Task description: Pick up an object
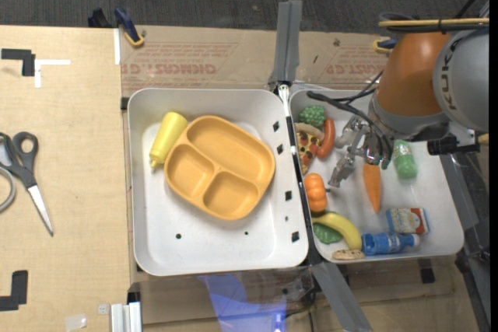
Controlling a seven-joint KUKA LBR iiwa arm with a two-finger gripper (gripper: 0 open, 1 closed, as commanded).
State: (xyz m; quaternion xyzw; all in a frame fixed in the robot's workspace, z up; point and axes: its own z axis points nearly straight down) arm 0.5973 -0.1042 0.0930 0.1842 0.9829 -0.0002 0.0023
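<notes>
The metal two-finger pincer [348,165], fingers apart and gripping nothing, hangs over the right white bin [450,233]; the orange plastic carrot [373,184] lies just beside it.

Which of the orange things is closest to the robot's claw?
The long pointed orange toy carrot, just to the right of the gripper. The round orange toy pumpkin sits farther left, and the orange divided plate lies in the other bin.

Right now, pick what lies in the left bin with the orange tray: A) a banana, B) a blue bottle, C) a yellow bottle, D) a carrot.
C: the yellow bottle lies in the left bin, touching the tray at its upper left edge.
</notes>
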